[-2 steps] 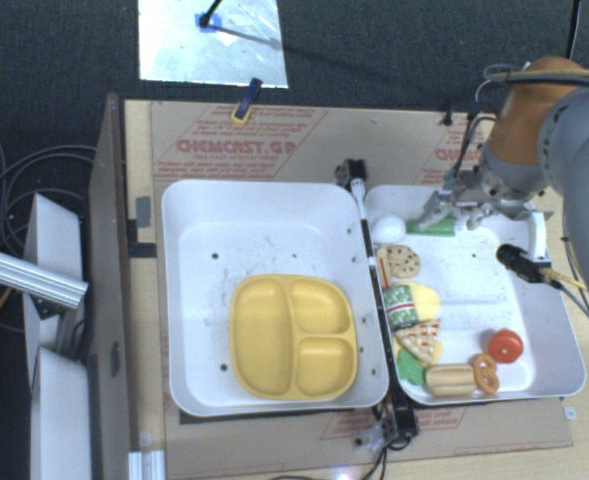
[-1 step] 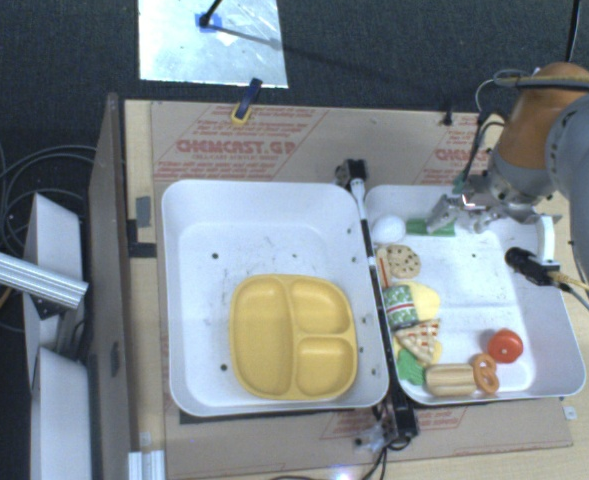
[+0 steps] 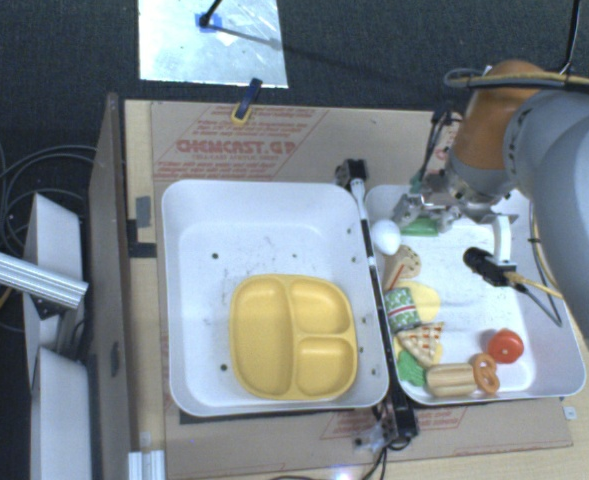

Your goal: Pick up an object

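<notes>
Camera view: gripper (image 3: 429, 211) low at right bin's (image 3: 564, 353) far end, over a green piece (image 3: 421, 227); grip state unclear; piece probably light, hard plastic, slippery; take across its narrow sides.

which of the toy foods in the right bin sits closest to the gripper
The white egg, at the bin's upper left by the divider. It lies just below-left of the gripper; the tomato and hot dog sit along the far bottom.
</notes>
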You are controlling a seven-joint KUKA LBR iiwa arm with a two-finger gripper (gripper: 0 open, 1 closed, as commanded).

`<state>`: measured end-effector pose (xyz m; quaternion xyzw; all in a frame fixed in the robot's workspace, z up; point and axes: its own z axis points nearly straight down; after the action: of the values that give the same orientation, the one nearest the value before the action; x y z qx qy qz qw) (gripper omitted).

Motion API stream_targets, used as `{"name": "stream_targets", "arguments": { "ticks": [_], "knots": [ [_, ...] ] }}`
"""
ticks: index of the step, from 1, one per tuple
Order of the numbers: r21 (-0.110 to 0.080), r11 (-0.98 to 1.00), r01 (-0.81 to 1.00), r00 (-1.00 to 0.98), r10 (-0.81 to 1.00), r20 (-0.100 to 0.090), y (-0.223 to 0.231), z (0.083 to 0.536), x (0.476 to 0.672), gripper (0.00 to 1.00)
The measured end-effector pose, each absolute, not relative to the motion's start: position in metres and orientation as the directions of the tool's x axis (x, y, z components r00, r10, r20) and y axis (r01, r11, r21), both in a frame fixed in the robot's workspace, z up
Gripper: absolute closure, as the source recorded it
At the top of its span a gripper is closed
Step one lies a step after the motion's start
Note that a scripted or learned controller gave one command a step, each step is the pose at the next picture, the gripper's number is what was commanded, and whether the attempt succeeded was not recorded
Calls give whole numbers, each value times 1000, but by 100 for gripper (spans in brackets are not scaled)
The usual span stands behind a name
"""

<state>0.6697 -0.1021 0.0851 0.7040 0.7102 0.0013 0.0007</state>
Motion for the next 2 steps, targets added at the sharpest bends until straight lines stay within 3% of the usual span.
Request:
{"name": "stream_targets", "arguments": {
  "ticks": [2],
  "knots": [
    [4,-1,1000,1,1000,-1,-160,86,669,0]
  ]
}}
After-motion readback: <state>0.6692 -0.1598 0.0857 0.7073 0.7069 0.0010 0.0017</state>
